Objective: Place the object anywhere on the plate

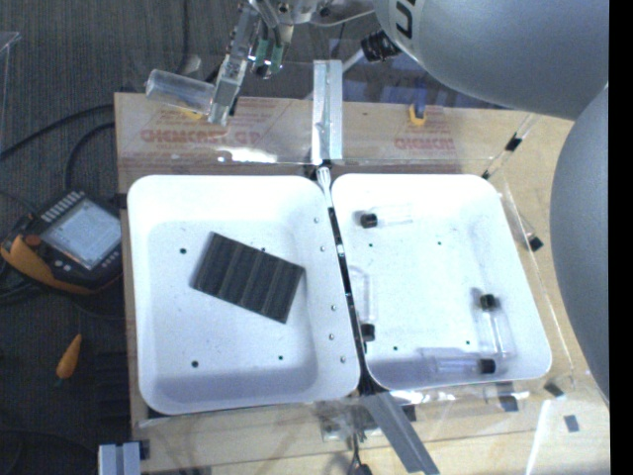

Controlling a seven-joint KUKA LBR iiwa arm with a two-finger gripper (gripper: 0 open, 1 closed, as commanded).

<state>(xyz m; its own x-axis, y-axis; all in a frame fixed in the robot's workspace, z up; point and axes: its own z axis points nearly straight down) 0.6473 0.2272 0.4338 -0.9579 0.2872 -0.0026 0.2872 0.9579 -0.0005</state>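
Note:
A dark ribbed rectangular plate [247,277] lies tilted on the floor of the left white bin [158,206]. My gripper [220,107] hangs high over the bench's back edge, beyond the far rim of the left bin. A clear plastic tube [180,87] sticks out to the left from between its fingertips, lying roughly level, and the fingers are closed on its right end. The tube is well behind and above the plate.
The right white bin [514,226] holds several clear tubes with black caps, one near its back left [369,220] and others along its front right [490,315]. A metal divider post [327,107] stands behind the bins. A handheld pendant [74,237] lies left of the bench.

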